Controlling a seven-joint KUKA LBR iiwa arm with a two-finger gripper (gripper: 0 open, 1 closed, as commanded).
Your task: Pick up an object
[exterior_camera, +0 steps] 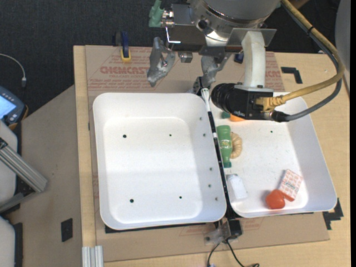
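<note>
The arm comes in from the top right, its grey wrist and orange band looming large over the far edge of the bench. The gripper (pixel 181 71) hangs raised above the far rim where the two bins meet, fingers spread wide with open air between them. One finger (pixel 158 65) sits out over the cardboard beyond the left bin (pixel 111 149), the other (pixel 208 71) points down toward the divider. Nothing is pinched between them.

Just below and to the right of the gripper, a black cylindrical unit (pixel 239 100) with a yellowish cable sits over the far end of the right bin (pixel 311 149). The objects all lie nearer the camera than the gripper, in that right bin. A green bottle (pixel 223 143) lies along the divider almost straight under the right finger, a tan curled piece (pixel 237 145) touching its side. Further toward the camera lies a small white item (pixel 236 187). Well off to the right sit a red ball (pixel 275 199) and a pink patterned packet (pixel 291 183), just beside each other.
</note>
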